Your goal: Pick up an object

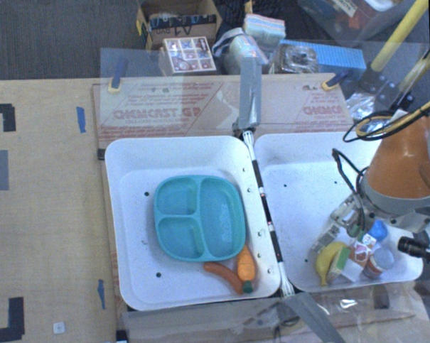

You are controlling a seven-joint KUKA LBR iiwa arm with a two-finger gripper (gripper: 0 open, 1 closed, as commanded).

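Note:
My gripper point(336, 229) is low in the right bin point(301, 192), near its front right corner, under the grey arm with the orange band point(407, 162). It hangs just above a yellow banana point(325, 260). Close beside the banana lie a small red and white carton point(360, 254), a blue-capped item point(378, 232) and a small can point(374, 266). The arm hides part of this cluster. I see nothing lifted off the bin floor.
The left bin point(131, 206) holds a teal divided plate point(199, 218), with an orange carrot point(245, 265) and an orange sausage point(221, 273) at its front edge. A black cable point(347, 172) loops over the right bin. Boxes and clutter lie beyond the bins.

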